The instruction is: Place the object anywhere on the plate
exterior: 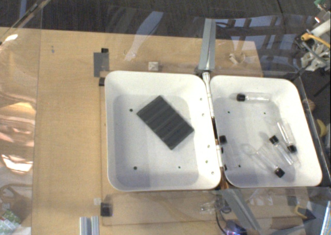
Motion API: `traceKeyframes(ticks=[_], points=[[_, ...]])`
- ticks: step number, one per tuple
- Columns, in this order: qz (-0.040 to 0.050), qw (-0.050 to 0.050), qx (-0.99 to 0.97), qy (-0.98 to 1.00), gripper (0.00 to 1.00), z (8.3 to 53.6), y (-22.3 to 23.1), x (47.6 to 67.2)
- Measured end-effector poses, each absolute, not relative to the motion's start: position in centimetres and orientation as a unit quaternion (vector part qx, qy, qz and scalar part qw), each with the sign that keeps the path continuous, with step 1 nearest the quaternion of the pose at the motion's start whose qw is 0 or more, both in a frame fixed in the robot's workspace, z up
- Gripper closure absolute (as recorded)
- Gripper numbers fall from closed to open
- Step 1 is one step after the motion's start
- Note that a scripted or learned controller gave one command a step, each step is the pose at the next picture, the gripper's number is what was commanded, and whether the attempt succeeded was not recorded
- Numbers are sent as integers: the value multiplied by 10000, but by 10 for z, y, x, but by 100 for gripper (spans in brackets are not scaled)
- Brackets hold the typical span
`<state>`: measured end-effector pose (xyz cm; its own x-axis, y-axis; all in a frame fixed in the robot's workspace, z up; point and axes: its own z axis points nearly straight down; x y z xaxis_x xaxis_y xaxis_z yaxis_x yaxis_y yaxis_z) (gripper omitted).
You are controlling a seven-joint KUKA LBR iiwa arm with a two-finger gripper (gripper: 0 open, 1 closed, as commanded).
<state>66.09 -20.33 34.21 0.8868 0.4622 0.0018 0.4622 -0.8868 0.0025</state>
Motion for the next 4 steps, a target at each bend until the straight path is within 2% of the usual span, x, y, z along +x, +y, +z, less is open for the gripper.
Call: traceKeyframes(ticks=[2, 4], points=[[8, 8, 9673, 2537, 100, 350, -201, 658], [7, 4, 9573, 2890, 100, 329, -203, 662]])
